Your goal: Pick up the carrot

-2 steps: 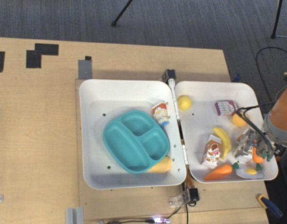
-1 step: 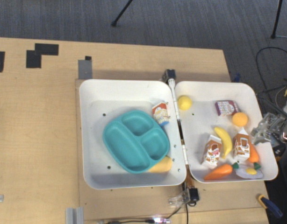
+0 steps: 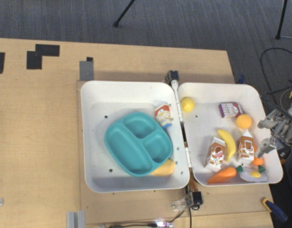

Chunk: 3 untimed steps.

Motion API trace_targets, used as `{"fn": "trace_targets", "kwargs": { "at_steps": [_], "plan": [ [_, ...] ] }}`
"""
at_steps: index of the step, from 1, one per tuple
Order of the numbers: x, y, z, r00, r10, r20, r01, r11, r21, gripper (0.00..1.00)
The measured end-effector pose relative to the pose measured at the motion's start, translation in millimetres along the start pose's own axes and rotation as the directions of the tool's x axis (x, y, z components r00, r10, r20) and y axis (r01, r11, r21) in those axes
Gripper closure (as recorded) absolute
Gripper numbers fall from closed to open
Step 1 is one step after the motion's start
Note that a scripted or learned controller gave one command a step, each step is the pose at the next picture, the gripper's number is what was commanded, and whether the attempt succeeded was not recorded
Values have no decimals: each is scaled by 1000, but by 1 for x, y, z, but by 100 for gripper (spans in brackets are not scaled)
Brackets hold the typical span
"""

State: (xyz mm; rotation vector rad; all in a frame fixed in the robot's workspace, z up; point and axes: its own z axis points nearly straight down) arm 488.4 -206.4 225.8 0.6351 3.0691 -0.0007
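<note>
L bin (image 3: pixel 96 127) holds the teal tray (image 3: pixel 136 144), nothing I need there. Carrot (image 3: pixel 223 175) lies flat at approx 6 o'clock in the R bin (image 3: pixel 203 103), just below the cartons (image 3: pixel 216 155). Gripper (image 3: pixel 274 139) hangs at the bin's 3 o'clock rim, carrying nothing; can't tell its spread. I'd call this the approach: next I need to go toward 8 o'clock, then descend

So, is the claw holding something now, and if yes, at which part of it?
Nothing is held. The claw sits at the right rim of the right bin with no object between its fingers. The carrot lies apart from it on the bin floor, near the front edge.
</note>
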Motion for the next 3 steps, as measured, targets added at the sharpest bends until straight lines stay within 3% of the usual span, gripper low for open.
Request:
{"fn": "trace_targets", "kwargs": {
  "at_steps": [1, 2, 3],
  "plan": [
    [22, 50, -23, 933, 360, -1, -360, 933, 0, 0],
    [-5, 2, 44, 996, 90, -3, -90, 996, 1, 0],
    [0, 1, 129, 933, -360, -1, 360, 933, -1, 0]
  ]
}}
